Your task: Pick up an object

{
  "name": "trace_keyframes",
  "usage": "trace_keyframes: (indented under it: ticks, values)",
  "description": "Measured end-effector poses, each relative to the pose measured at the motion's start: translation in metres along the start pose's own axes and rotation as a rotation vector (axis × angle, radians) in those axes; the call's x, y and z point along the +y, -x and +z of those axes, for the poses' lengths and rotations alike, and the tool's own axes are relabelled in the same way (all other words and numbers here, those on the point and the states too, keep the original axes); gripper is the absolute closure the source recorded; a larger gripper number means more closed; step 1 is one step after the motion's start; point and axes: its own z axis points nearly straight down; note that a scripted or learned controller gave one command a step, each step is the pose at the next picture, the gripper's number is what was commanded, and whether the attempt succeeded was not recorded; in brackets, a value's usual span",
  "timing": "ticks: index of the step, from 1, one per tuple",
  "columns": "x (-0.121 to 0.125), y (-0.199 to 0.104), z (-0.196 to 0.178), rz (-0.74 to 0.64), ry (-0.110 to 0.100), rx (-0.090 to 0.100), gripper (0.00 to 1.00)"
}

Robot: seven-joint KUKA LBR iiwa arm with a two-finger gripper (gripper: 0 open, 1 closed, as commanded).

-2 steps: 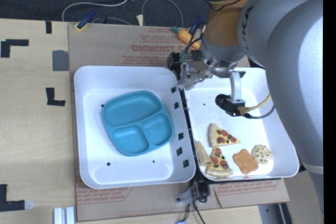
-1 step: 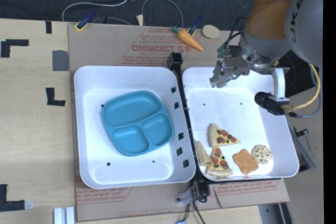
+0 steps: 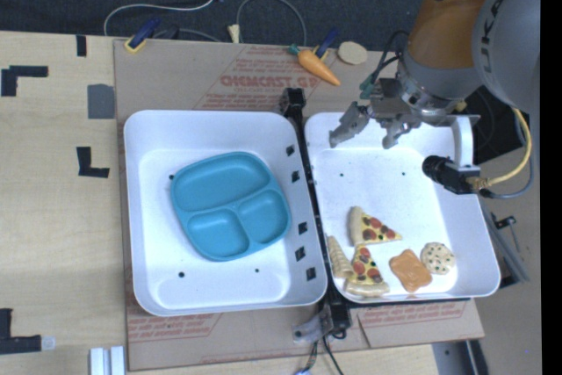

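Though spread wide and bare, metal claw above glossy white bin, wedge-shaped pizza slices beyond.

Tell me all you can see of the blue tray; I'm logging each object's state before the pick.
The blue tray is a rounded, light blue plate, plastic by its look, with three compartments: one long one at the far side and two smaller near ones. It lies flat and slightly rotated on the left bin's floor, touching only that. It holds nothing.
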Motion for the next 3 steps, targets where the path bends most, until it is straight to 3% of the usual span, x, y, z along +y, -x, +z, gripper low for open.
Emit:
trace_keyframes:
  ticks: [1,2,3]
  values:
    - [-0.044,0.034,0.095,0.005,-0.011,0.001,0.00]
    - [-0.061,0.064,0.190,0.002,0.013,-0.004,0.00]
    - [-0.025,0.097,-0.052,-0.001,0.016,-0.004,0.00]
